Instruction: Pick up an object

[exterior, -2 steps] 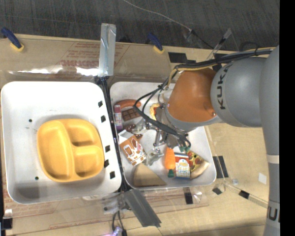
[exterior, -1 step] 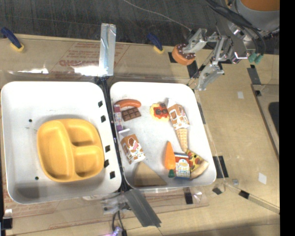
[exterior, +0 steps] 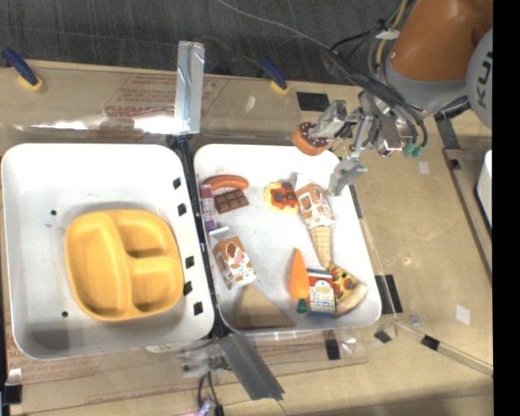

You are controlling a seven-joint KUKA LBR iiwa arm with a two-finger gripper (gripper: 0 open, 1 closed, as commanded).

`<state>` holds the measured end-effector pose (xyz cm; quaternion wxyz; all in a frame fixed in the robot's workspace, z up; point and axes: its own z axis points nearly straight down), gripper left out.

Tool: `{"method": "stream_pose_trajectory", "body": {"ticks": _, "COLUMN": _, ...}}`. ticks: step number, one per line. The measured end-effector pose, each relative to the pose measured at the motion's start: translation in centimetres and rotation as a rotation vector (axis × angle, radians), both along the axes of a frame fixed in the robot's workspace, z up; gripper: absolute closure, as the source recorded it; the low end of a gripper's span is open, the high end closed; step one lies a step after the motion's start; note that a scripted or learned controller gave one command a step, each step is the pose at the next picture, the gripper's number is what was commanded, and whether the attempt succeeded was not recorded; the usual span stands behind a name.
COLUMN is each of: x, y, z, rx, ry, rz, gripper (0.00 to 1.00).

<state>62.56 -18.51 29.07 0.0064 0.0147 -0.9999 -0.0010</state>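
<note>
Two bins (exterior: 17, 232), one yellow tray (exterior: 124, 262), one sausage (exterior: 226, 183), one carrot (exterior: 298, 275), one cone (exterior: 321, 243), one doughnut (exterior: 309, 139), two small cartons (exterior: 232, 261).

The bench (exterior: 433, 258) has a tan surface and carries two shallow white bins side by side: the left bin (exterior: 17, 232) and the right bin (exterior: 364, 258). Clear plastic sheeting (exterior: 113, 102) lies behind them, clamped by blue clips (exterior: 22, 68).

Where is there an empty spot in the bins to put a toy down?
The left bin has bare white floor all around the yellow tray, widest along the top. In the right bin, bare spots are between the milk carton and carrot, and above the sausage. The right side near the ice cream cone and pizza slice is crowded.
</note>
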Motion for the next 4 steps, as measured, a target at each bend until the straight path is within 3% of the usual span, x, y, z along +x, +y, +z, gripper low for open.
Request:
{"method": "stream_pose_trajectory", "body": {"ticks": 1, "x": 1.3, "y": -2.4, "z": -8.0, "rx": 0.000, "ry": -0.007, "rz": -0.003, "gripper": 0.00}}
{"method": "stream_pose_trajectory", "body": {"ticks": 2, "x": 0.7, "y": -2.4, "z": -18.4, "rx": -0.005, "ry": -0.021, "rz": -0.042, "gripper": 0.00}}
{"method": "stream_pose_trajectory", "body": {"ticks": 3, "x": -5.0, "y": 2.2, "z": -19.8, "rx": -0.001, "ry": -0.014, "rz": -0.073, "gripper": 0.00}}
{"method": "stream_pose_trajectory", "body": {"ticks": 4, "x": -5.7, "y": 6.2, "z": -19.9, "rx": -0.002, "ry": -0.013, "rz": -0.145, "gripper": 0.00}}
